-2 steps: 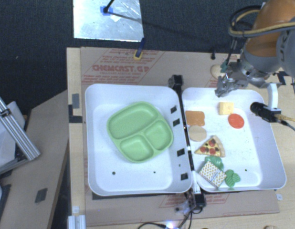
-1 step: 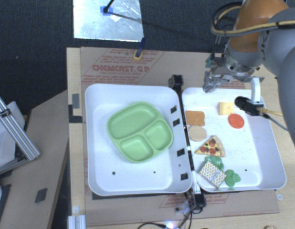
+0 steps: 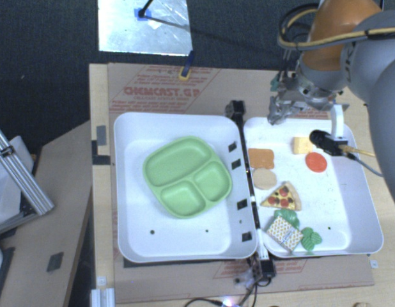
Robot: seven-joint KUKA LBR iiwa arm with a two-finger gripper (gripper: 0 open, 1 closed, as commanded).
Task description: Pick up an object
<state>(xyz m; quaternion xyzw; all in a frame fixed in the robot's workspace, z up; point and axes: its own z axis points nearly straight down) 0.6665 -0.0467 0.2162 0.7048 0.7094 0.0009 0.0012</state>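
Several small foods crowd the right bin [image 3: 360, 219], so a neighbour could be nudged or nothing caught by the tool [image 3: 278, 114], whose finger state cannot be told.

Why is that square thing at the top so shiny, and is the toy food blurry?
In the camera view, the foil sheet throws back bright glare; the pizza slice and green tray look fairly sharp, while the pincer is a bit soft.
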